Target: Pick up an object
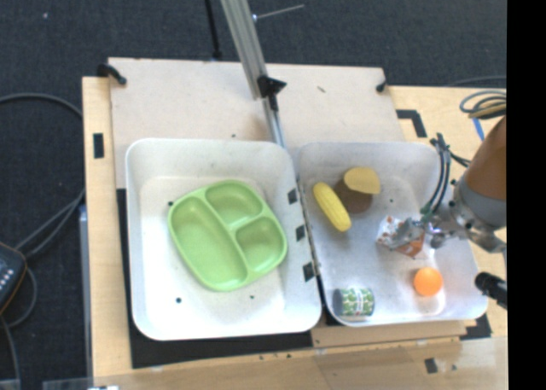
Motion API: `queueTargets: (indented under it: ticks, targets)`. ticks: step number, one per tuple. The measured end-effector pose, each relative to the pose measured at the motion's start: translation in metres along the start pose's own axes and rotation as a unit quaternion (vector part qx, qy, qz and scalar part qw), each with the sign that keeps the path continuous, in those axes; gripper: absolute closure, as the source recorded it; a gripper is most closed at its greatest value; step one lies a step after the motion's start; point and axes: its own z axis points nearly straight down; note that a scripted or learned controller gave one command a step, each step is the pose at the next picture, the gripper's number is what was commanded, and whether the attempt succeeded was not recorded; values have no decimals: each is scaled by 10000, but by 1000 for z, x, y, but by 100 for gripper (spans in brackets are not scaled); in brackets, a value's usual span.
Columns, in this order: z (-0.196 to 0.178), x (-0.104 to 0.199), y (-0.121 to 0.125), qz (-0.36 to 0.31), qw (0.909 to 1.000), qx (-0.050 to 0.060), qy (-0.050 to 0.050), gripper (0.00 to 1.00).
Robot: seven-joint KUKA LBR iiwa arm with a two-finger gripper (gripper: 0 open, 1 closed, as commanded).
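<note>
1. Camera view, the deciding relation: the gripper (424, 230) sits low in the right bin (388, 158), reaching in from the right edge; the crumpled wrapper (397, 235) lies touching or just beside its tips, on the side toward the bin's middle; whether the fingers are parted or closed, and whether the wrapper sits between them, cannot be told from this slant.
2. Camera view, the other candidates: the orange ball (427, 282) lies near, toward the front edge of the bin from the gripper; the corn cob (331, 206) lies further toward the left bin, its long axis running from back-left to front-right; the yellow-and-brown piece (359, 188) touches the cob's back end; the green can (355, 300) lies at the front left corner, well apart.
3. Camera view, the count: one arm; two bins; five loose things in the right bin; one green divided plate (227, 235) with three compartments in the left bin (145, 166).
</note>
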Motion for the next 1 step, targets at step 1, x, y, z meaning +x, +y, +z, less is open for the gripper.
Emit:
queueTargets:
  ticks: [1]
  targets:
    - [-14,-1,2,16,10000,-41,-2,100]
